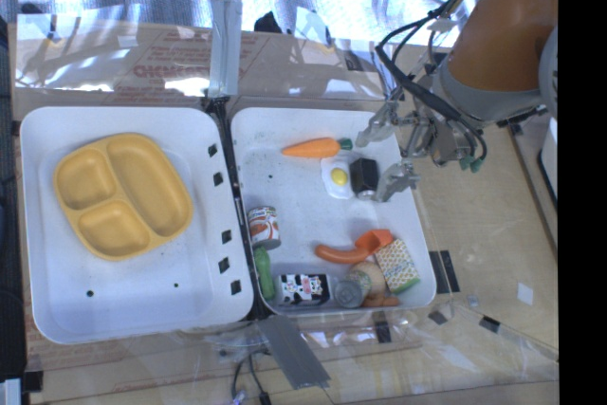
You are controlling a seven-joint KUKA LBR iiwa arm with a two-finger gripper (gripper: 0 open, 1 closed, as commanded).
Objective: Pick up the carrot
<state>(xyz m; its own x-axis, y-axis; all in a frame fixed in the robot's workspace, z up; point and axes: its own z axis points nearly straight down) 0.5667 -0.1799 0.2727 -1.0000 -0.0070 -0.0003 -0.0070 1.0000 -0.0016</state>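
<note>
There, the carrot lay free in the right bin. The gripper hung just right of it, fingers spread wide, holding nothing.

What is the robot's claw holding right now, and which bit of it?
Nothing. The gripper hangs open above the right bin, with no object between its fingers. The carrot lies loose on the bin floor, to the gripper's left in the picture.

The grey robot arm wore a broad orange band; black cables looped to its bare-metal two-finger gripper.
</note>
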